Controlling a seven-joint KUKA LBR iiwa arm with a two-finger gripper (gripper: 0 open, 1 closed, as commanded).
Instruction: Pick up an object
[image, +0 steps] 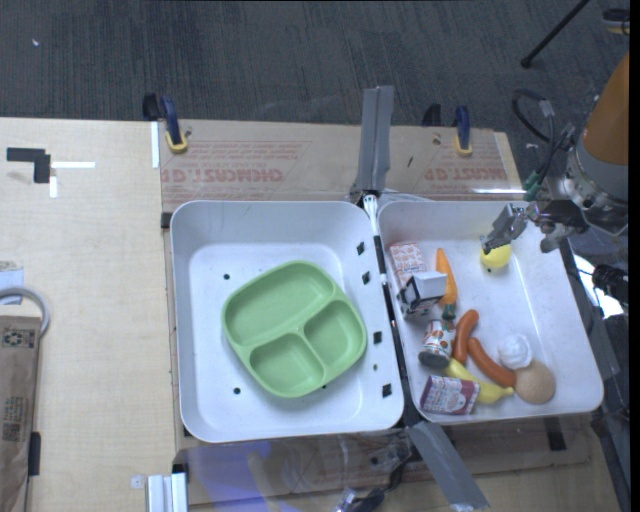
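My gripper (500, 238) hangs over the right white bin's (560, 300) far corner, just above a small yellow rounded toy (495, 259) lying apart from the clutter (easier reach). Finger spacing: cannot tell.

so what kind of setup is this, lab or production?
Most likely a lab test bench: two white bins clamped to a wooden bench, toy food as pick targets, and a green plate.

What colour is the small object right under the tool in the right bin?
Yellow. The small object sits just below the tool in the camera view, near the right bin's far end.
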